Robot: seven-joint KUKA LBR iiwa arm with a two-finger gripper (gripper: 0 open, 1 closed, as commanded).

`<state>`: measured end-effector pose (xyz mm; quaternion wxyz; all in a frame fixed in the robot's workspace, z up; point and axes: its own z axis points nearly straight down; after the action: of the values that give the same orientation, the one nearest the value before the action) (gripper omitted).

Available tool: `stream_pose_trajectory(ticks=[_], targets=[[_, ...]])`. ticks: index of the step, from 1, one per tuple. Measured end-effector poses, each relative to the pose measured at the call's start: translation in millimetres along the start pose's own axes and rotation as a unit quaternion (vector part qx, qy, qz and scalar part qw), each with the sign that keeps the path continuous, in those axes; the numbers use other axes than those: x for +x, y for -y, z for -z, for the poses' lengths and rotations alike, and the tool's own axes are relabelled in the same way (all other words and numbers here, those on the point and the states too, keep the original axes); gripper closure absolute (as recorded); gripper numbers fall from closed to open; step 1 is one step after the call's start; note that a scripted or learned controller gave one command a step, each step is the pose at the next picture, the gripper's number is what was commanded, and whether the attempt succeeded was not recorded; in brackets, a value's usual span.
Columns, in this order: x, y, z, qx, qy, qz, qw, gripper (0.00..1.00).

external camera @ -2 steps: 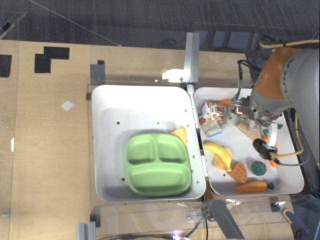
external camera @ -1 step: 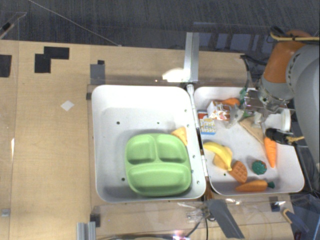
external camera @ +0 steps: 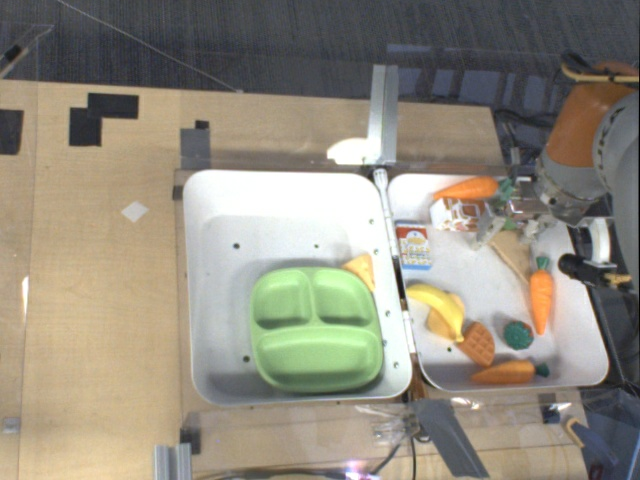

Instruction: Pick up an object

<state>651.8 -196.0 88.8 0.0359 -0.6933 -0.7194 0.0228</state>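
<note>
My gripper (external camera: 508, 216) hangs low over the back right part of the right bin (external camera: 596, 366), reaching in from the right under the orange-banded wrist. Just to its left lie an orange carrot (external camera: 468, 188) and a small white and red item (external camera: 457, 214). A tan wedge-shaped piece (external camera: 512, 255) lies directly below the gripper. Nothing shows as held.
Also in the right bin are a red and blue packet (external camera: 414, 246), a banana (external camera: 440, 308), a waffle (external camera: 479, 342), a green broccoli (external camera: 517, 334) and two more carrots (external camera: 541, 299) (external camera: 505, 372). The left bin (external camera: 215, 268) holds a green divided plate (external camera: 315, 330) and a yellow wedge (external camera: 361, 268).
</note>
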Motion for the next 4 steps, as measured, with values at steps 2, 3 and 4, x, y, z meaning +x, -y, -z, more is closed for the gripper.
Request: stream_pose_trajectory(ticks=[2, 3, 4], targets=[[49, 10, 2, -0.039, 0.016, -0.077, 0.9961, 0.00], [37, 36, -2, -0.048, 0.009, -0.059, 0.9971, 0.00], [38, 34, 13, -0.052, 0.010, -0.058, 0.9969, 1.00]])
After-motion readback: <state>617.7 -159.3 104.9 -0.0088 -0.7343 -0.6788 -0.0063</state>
